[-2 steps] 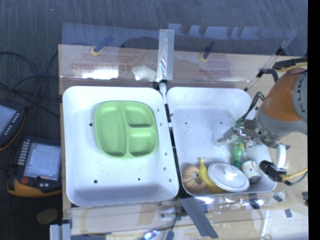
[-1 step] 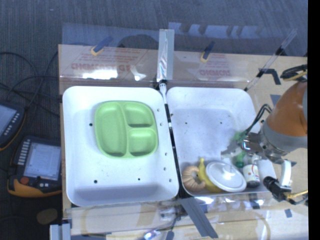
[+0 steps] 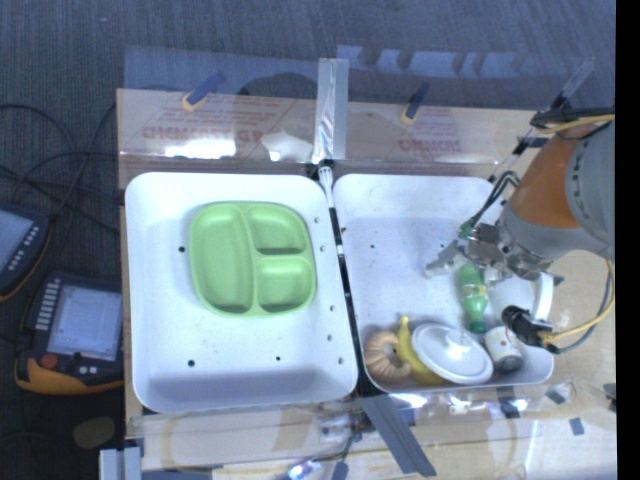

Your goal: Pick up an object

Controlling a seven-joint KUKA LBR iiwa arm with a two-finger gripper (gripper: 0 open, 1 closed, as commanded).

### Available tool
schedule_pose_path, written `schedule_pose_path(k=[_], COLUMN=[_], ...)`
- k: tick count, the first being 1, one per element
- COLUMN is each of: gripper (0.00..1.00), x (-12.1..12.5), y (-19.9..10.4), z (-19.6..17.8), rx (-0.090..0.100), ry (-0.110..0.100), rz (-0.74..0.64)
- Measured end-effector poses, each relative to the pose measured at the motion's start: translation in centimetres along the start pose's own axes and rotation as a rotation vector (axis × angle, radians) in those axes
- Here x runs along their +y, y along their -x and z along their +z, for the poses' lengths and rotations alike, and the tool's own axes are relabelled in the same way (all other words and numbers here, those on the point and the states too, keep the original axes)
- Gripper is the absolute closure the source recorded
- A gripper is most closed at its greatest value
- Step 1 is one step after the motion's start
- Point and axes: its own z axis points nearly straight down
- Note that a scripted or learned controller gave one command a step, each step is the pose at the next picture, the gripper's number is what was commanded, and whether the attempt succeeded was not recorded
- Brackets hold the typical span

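Crowding green bottle [image 3: 473, 296]: lid [image 3: 452, 352], possibly banana [image 3: 408, 346].

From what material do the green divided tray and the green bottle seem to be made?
Green divided tray: probably moulded plastic, matte to satin; its colour is even, its compartment edges are rounded, and its highlights are soft.
Green bottle: probably plastic, somewhat glossy or translucent; it shows small bright highlights, but it is too small to tell for sure.

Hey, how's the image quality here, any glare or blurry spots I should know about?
Camera view: glare flares off the clear plastic sheet behind the bins and off the white lid; the green tray is evenly lit and fairly sharp; the claw over the green bottle looks soft and cluttered, its detail hard to read.
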Motion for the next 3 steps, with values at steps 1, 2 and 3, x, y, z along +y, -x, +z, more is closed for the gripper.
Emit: schedule_pose_path(k=[1,2,3], gripper=[0.0,1.0,1.0], x=[1.4,1.6,-2.0], y=[-0.5,-0.5,-4.7], z=[0.1,-0.9,-12.3], rx=[-0.015,-0.016,-0.018], ry=[-0.001,0.004,-0.008], rz=[-0.172,-0.172,0.164])
